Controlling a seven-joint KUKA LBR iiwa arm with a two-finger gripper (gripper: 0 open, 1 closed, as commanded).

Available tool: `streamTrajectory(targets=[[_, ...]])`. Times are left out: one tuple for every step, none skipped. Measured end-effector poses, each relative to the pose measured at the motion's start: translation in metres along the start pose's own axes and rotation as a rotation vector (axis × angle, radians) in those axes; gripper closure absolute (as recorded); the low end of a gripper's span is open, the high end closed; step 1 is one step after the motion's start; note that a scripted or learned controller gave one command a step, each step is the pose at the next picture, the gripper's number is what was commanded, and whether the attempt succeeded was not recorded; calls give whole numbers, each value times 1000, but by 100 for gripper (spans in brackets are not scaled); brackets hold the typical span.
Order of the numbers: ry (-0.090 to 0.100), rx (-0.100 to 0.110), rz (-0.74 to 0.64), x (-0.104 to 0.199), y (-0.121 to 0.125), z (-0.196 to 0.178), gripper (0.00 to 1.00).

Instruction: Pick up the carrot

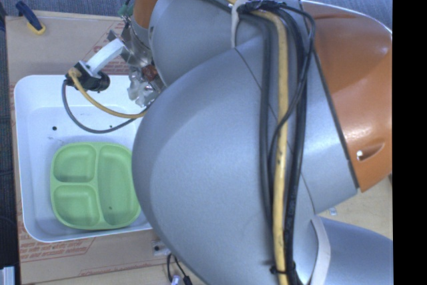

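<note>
Hard to judge the step in hand, probably the approach towards the carrot. Cannot tell where the carrot lies, most likely somewhere behind the bulk of the grey arm (220, 163), which covers the middle and right of the scene.

Tool (139, 85) hangs at the far right corner of the white bin (27, 143), low over its floor, partly tucked under the arm. Cannot tell its state, neither wide nor narrow nor holding anything.

To do this step well:
- Come down straight over the carrot's middle, tool turned across its short width rather than along its length.
- Keep clear of the bin wall and of the green plate (97, 187) at the near end of the bin.
- Mind the yellow cable (100, 110) looping from the tool over the bin floor, since a snag there seems possible.
- Close gently and lift slowly, because a tapered, smooth thing probably slips out sideways.

Counted:
- one arm
- one tool
- one white bin on the left
- one green plate with three compartments, lying flat in that bin
- one yellow cable loop
- one small blue-and-yellow object (30, 18) at the far left on the worktop (67, 33)
</note>
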State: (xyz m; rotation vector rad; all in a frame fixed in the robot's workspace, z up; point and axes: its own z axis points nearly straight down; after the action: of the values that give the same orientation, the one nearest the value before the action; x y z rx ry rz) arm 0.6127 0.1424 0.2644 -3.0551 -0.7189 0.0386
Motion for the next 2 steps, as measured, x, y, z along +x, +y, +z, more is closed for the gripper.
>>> streamTrajectory(targets=[[9,-3,-527,-23,-6,1,100],[13,-6,-269,-26,46,3,100]])
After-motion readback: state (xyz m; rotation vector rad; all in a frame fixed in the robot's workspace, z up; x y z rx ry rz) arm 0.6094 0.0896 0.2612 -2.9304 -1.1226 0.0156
